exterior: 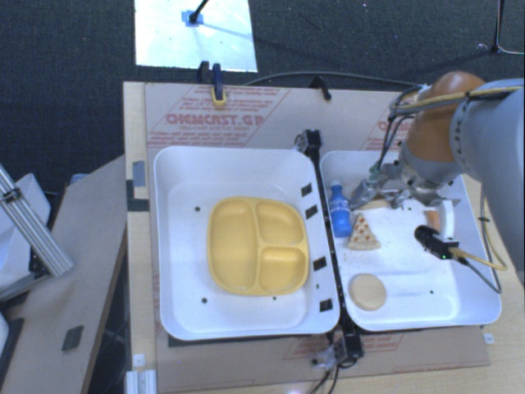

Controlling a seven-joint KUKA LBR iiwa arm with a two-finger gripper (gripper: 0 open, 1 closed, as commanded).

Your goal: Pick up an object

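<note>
My pincer (367, 189) low over far-left part of right white bin (472, 298); whether tips apart or together, cannot tell. Nothing seen held. Nearest candidates: small blue plastic bottle (338, 211) just left, tan wedge-shaped pizza slice toy (362, 233) just nearer. Round beige disc (367, 291) further toward near edge. Yellow compartment tray (257, 245) alone in left white bin (176, 179), likely drop spot.

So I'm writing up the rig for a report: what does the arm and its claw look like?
The arm is grey and rounded, with an orange band above the wrist. Thin cables run along the wrist. The claw is small, metallic grey and angular.
</note>
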